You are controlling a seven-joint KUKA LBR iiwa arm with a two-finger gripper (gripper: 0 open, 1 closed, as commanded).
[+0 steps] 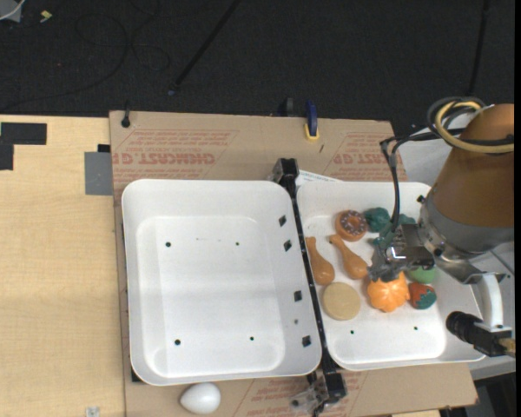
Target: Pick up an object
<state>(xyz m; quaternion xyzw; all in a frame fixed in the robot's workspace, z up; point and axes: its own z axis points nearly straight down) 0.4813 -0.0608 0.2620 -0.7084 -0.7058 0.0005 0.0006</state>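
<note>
Arm [473, 189] reaching in, hand [391, 259] lowered

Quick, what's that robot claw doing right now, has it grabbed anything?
Gripper: low in the right white bin, just above the round orange toy fruit; whether it grips anything cannot be told.

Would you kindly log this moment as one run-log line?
hand: low in right bin | directly above orange toy | grasp: unconfirmed | white egg: outside bins
</note>
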